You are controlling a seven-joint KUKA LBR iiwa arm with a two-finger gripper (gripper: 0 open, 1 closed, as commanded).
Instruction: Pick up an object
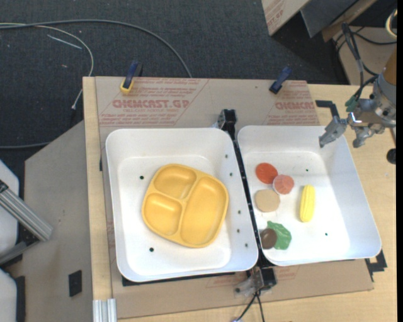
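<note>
**Gripper open at far right of right bin, holding nothing**

Reaching in from the right edge, wrist at the far-right corner of the right bin (352, 188). Gripper (345, 135) hanging over the bin's far rim, fingers (330, 133) spread apart, released, nothing between them. Not touching any object; all items sitting well apart from it, toward the bin's left half.

Lying in the right bin: red round piece (266, 172) near the left wall, pink round piece (284, 184) just beside and touching it on the nearer right, tan round piece (267, 201) just near of those. Yellow corn cob (306, 203) lying lengthwise to the right of the round pieces, apart from them. Green leafy piece (281, 235) and a brown piece (269, 238) touching each other at the near-left corner.

Sitting in the left bin (119, 157): yellow divided plate (185, 205), three compartments, roughly centred, nothing in it.

Resting both bins on a cardboard sheet (182, 94) with red print, held at the far edge by a blue-and-yellow clamp (131, 75) on the left and a blue clamp (280, 80) on the right. Showing dark carpet (75, 38) beyond with a thin cable (157, 39) trailing across it, and cardboard boxes (283, 14) at the far right.
</note>
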